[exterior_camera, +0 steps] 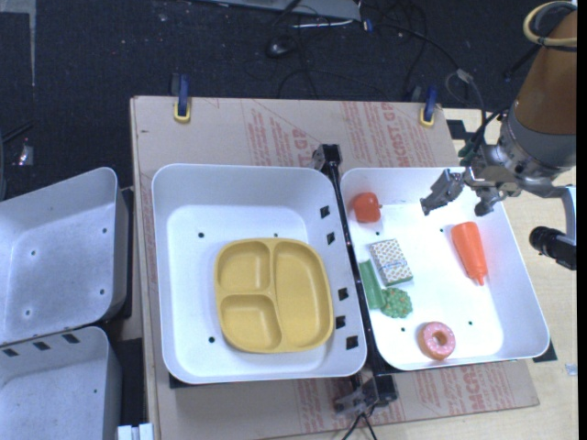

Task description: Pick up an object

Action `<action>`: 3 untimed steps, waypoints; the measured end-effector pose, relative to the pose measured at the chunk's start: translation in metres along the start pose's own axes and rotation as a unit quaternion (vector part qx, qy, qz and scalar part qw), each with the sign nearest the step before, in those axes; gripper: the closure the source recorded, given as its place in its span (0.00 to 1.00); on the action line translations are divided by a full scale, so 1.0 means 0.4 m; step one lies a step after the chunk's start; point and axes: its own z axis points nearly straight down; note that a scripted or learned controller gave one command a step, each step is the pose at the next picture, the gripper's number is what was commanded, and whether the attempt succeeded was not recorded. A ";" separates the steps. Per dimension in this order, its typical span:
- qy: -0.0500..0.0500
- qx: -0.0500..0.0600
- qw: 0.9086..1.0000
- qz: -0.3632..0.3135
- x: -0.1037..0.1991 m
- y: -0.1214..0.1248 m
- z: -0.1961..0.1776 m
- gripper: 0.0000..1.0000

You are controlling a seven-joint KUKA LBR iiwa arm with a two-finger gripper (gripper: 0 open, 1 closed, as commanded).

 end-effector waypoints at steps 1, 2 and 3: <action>0.001 0.003 1.000 0.001 -0.012 -0.001 0.157 0.00; 0.001 0.003 1.000 0.001 0.014 -0.005 0.300 0.00; 0.001 0.003 1.000 0.001 0.007 -0.009 0.459 0.00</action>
